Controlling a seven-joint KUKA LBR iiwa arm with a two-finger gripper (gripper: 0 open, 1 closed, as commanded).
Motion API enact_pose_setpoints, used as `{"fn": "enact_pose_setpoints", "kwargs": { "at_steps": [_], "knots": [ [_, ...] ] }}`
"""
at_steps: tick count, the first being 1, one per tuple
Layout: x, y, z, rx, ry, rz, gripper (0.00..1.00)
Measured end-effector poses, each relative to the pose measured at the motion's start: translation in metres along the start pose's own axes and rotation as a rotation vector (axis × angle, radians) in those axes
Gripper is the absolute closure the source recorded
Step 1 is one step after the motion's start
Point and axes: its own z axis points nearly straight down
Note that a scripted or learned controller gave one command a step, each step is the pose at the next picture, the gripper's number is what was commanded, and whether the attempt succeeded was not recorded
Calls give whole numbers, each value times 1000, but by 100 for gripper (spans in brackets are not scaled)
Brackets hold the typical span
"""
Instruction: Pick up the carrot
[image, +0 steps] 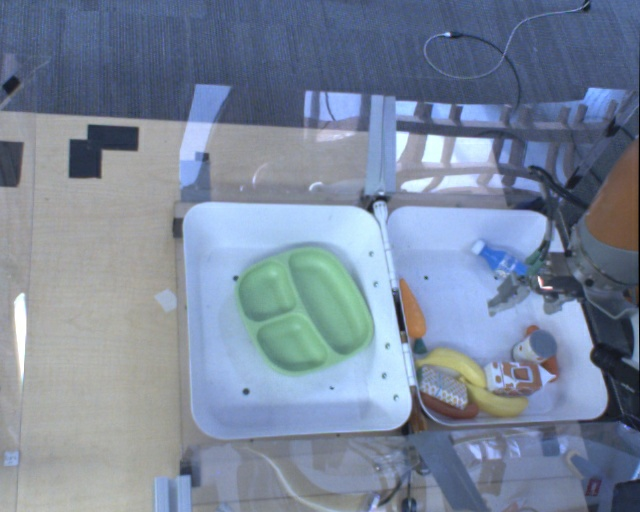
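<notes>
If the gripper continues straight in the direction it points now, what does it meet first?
The gripper points toward the view's left and a little downward. Ahead lies bare floor of the right bin, so it would probably touch that first. Further along the same line is the carrot by the bin's left wall. Height is unclear.

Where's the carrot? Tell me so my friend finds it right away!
Look in the right-hand white bin, along its left wall beside the divider. The carrot lies there, just above the yellow banana. It is the only plain orange, pointed stick; its neighbours are yellow or patterned.
</notes>
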Motion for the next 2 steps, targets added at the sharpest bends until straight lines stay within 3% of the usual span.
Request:
{"fn": "enact_pose_setpoints", "kwargs": {
  "at_steps": [1, 2],
  "knots": [
    [22, -15, 114, -27, -8, -171, 0],
    [37, -23, 53, -4, -2, -486, 0]
  ]
}}
